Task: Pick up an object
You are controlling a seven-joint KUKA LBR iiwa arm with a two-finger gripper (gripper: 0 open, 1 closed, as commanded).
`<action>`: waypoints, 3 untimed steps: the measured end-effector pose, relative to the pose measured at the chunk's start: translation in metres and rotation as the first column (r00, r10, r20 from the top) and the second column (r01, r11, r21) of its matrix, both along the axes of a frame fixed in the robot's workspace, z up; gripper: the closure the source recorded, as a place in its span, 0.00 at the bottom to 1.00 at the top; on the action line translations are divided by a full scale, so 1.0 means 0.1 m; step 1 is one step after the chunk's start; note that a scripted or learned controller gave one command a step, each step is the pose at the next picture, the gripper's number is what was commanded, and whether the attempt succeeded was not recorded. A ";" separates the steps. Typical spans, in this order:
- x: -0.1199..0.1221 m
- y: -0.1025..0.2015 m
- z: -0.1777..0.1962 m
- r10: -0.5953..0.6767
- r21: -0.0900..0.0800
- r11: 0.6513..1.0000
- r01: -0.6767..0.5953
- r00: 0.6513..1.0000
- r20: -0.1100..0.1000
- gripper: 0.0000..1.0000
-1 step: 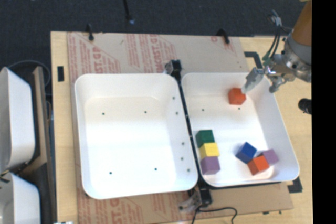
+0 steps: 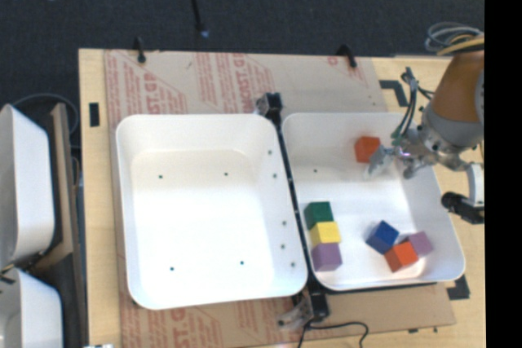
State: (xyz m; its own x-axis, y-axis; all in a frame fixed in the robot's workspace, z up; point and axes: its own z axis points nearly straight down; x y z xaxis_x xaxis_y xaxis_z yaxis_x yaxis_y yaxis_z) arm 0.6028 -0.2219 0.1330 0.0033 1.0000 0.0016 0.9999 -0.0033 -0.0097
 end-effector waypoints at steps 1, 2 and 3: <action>0.50 0.31 -0.34 0.006 0.000 1.000 -0.006 1.000 0.008 0.00; 0.51 0.27 -0.21 0.003 -0.003 1.000 -0.003 1.000 0.012 1.00; 0.70 1.06 0.17 0.009 0.000 1.000 -0.009 1.000 0.014 1.00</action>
